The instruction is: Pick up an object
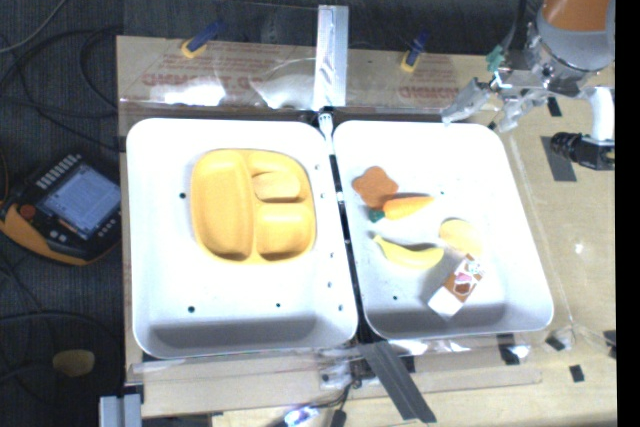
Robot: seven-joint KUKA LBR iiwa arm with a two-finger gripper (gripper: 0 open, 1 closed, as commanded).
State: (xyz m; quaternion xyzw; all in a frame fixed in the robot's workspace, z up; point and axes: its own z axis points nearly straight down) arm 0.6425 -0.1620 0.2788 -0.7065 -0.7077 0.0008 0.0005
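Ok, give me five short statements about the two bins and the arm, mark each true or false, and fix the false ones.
1. The yellow divided tray lies in the left bin. True.
2. The banana lies in the left bin. False: it lies in the right bin.
3. The gripper is down among the toys. False: it sits beyond the right bin's far right corner.
4. The carrot lies between the brown biscuit-like toy and the banana. True.
5. The small carton stands at the right bin's far edge. False: it lies toward the near edge.
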